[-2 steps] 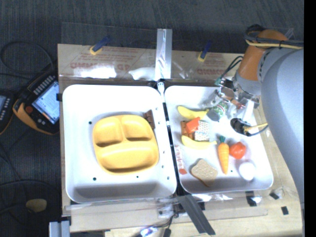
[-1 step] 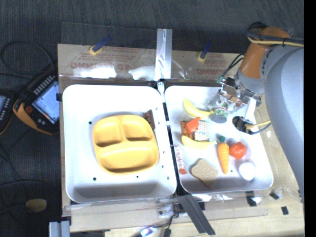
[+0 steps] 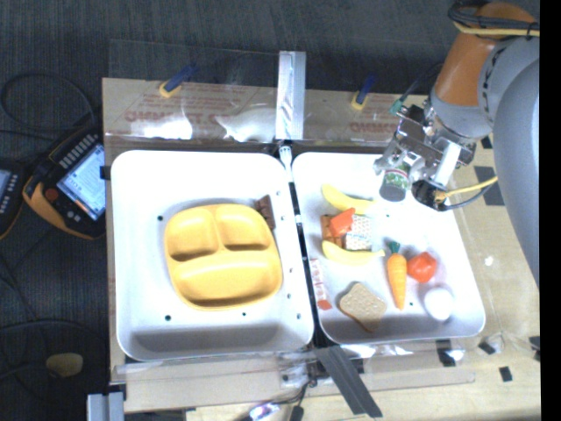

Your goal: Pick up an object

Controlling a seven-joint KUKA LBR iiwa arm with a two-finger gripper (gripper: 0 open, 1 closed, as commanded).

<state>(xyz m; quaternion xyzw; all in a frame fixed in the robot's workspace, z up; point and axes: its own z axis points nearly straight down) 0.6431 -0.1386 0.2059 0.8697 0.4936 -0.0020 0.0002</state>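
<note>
My gripper (image 3: pixel 396 181) hangs over the back of the right bin (image 3: pixel 465 261), just right of a yellow banana (image 3: pixel 342 198). Nothing shows as held in it. Toy food lies in this bin: a red and orange piece (image 3: pixel 338 224) beside a small patterned block (image 3: pixel 358 231), a second banana (image 3: pixel 346 253), a carrot (image 3: pixel 397 279), a red tomato (image 3: pixel 422 267), a white egg (image 3: pixel 437 303) and a slice of bread (image 3: pixel 362 303). The gripper stands above and behind all of these, apart from them.
The left bin (image 3: pixel 131 235) holds a yellow divided plate (image 3: pixel 223 255), with a small brown piece (image 3: pixel 266 209) at its back right edge. A handheld controller (image 3: pixel 74 187) lies left of the bench. Clamps and plastic sheeting run along the back.
</note>
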